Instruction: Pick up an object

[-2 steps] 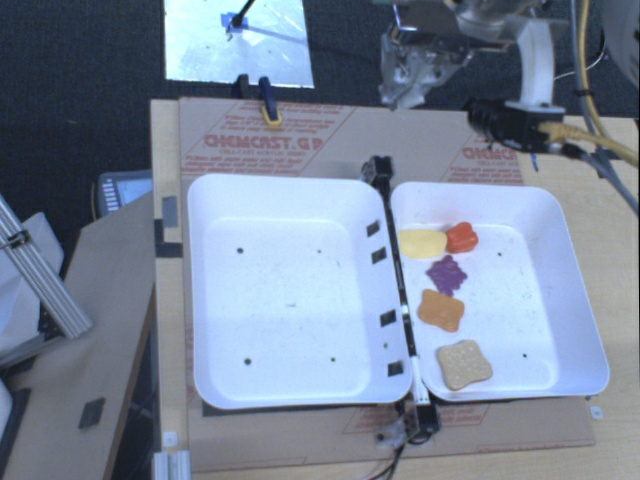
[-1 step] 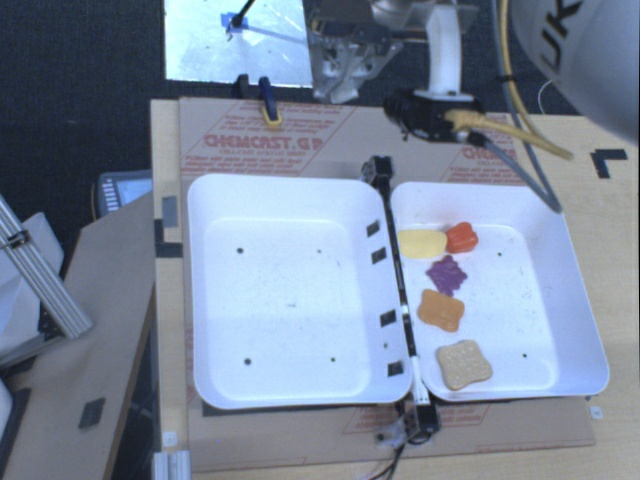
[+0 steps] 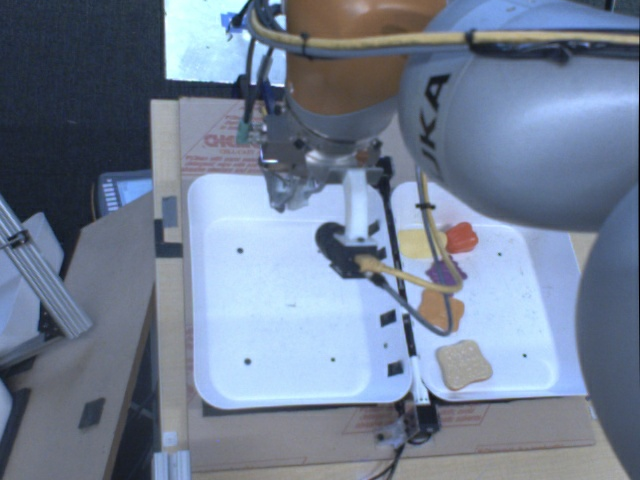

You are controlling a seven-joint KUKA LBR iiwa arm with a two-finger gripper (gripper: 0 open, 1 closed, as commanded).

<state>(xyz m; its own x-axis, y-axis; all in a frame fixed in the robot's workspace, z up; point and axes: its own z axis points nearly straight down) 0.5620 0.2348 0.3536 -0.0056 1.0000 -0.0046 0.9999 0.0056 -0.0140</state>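
Hangs low at the 12 o'clock edge of the left shallow white plastic bin [image 3: 250, 368]: the grey two-finger gripper [image 3: 288, 193]. Cannot tell how wide it stands. Keeps every pickable thing in the right shallow white plastic bin [image 3: 530, 358], well apart from the gripper. At that bin's 10 o'clock, a flat yellow piece [image 3: 413, 240]; just at its 3 o'clock, a small red-orange block [image 3: 461, 236]. At 5 o'clock of the yellow piece, a small purple piece [image 3: 443, 273]; close at 6 o'clock of that, a rounded orange piece [image 3: 440, 313]. At the bin's 7 o'clock, lying alone, a tan toast-shaped slice [image 3: 465, 363].
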